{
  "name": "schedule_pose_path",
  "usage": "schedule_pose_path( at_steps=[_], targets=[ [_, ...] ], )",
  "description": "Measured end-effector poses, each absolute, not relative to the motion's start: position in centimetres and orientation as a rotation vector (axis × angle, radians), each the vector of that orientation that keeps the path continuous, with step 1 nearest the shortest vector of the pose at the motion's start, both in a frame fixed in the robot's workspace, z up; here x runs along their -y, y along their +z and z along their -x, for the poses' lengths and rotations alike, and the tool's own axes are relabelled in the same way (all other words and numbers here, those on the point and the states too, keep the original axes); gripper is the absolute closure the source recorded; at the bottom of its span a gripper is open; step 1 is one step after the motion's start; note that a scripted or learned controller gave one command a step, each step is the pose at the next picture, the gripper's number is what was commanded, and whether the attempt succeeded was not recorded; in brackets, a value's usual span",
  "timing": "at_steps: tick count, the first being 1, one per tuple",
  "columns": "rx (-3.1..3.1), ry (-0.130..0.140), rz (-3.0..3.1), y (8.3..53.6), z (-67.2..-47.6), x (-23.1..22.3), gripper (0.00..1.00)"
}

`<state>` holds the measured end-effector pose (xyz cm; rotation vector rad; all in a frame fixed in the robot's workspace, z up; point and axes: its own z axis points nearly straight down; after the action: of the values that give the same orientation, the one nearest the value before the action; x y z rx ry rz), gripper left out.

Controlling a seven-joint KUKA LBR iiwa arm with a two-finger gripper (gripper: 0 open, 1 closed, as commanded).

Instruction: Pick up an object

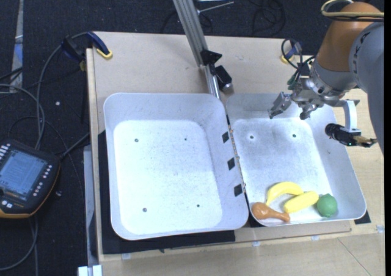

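Gripper [293,108] hovering with fingers spread and nothing between them over the far end of the right bin [342,165], well apart from banana [292,195], lime [327,206] and brown pear-shaped toy [269,212] at the near edge.

Matt white plastic bins [122,146] (finely speckled) on a pale wooden bench [153,64]; glossy plastic-looking banana [285,191].

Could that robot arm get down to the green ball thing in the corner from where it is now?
Probably yes. The gripper hangs over the far end of the same right bin, nothing lies between, and the green ball is open from above, though the bin wall and a yellow banana crowd it.
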<state>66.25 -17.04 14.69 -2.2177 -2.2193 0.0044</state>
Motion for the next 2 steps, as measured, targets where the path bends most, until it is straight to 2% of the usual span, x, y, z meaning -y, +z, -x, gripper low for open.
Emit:
schedule_pose_path(
  at_steps=[1,2],
  targets=[
    [2.219,0.004,2.218,9.4,-66.1,17.0,0.00],
    [2.223,0.000,2.221,10.7,-66.3,17.0,1.00]
  ],
)
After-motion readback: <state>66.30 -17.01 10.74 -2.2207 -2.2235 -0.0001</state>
